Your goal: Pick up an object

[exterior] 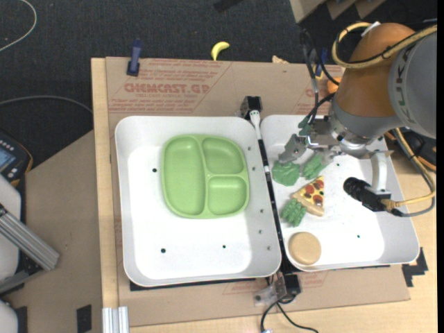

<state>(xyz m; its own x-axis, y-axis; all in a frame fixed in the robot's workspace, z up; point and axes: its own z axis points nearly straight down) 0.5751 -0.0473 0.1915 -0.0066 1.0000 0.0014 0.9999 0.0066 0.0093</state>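
green toy vegetable (pixel 284 173) lies by the inner wall of the right-hand bin (pixel 361 245), just beside the jaws; whether they are apart or together cannot be told. near it lie a second green piece (pixel 313 166), a pizza slice (pixel 311 196), a third green piece (pixel 293 214) and a tan disc (pixel 304 248). the left-hand bin (pixel 139 207) holds a green divided plate (pixel 205 176).

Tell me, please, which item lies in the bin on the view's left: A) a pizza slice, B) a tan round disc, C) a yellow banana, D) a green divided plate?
D: the green divided plate sits in the left bin; the pizza slice and tan disc are in the right bin.
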